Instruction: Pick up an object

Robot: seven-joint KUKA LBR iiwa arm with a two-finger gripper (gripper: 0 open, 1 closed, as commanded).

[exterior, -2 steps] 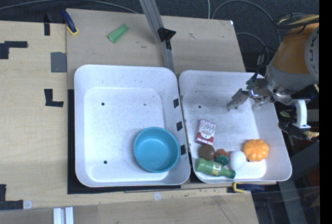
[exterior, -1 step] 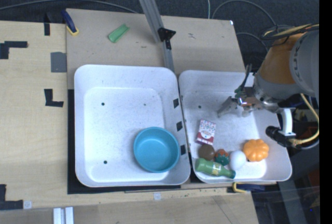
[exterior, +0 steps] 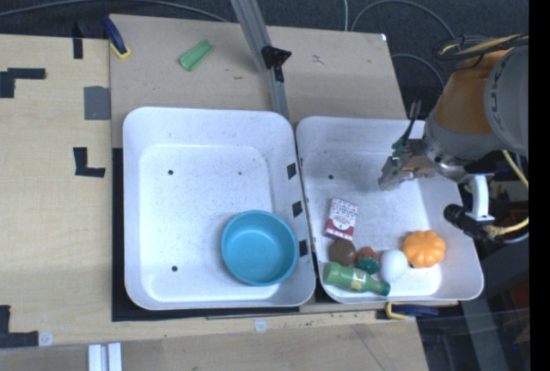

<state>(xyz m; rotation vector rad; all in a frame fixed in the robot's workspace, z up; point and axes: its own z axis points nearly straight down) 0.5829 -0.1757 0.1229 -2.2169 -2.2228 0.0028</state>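
Note:
My gripper (exterior: pixel 392 177) hangs over the right bin (exterior: pixel 361 146), near its right side, with bare bin floor under its tips. Nothing shows between the fingers. Below and left of it lies a small red and white box (exterior: pixel 342 218). Along the bin's near edge sit a brown object (exterior: pixel 342 252), a green bottle on its side (exterior: pixel 354 277), a small orange and green piece (exterior: pixel 369 258), a white ball (exterior: pixel 394 264) and an orange pumpkin-shaped toy (exterior: pixel 424 247).
A blue bowl (exterior: pixel 259 246) sits in the left bin (exterior: pixel 172 137) at its near right corner. On the bench behind the bins lie a green block (exterior: pixel 196 55) and a grey pole (exterior: pixel 249 9) slanting down to the bins' divide.

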